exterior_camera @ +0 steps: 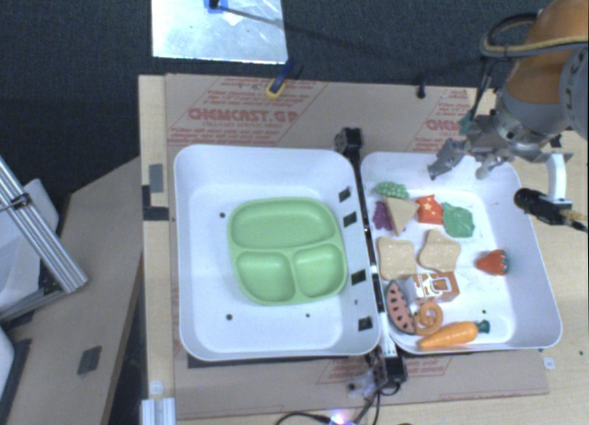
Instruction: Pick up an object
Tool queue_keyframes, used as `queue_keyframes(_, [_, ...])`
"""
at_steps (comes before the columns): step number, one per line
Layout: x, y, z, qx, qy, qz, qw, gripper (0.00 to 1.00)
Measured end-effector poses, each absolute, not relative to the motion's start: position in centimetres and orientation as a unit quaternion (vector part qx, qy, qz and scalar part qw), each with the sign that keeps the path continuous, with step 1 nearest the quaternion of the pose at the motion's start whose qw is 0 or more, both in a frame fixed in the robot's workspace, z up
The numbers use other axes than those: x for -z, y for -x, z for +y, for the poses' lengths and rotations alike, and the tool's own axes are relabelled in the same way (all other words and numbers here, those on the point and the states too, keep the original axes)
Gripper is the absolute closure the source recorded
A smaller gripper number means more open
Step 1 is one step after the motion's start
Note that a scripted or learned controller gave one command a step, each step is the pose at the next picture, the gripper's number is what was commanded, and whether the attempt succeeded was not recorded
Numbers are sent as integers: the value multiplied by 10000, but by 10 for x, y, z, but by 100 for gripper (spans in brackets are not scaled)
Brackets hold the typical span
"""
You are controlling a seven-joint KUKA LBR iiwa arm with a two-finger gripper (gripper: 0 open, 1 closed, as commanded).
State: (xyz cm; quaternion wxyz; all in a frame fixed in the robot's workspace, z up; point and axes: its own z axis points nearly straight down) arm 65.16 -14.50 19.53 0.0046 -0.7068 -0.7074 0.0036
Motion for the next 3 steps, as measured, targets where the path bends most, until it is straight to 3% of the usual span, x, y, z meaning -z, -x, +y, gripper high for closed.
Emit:
queue_keyframes(1, [-204,-654,-145,4,7060,-7082,-7,0])
queue_keyframes(2, [-151,-645,-142,-3,7064,-7078,2,0])
queue_keyframes(3, [-93,-652,-146,-2,7055,-7087,-1,0])
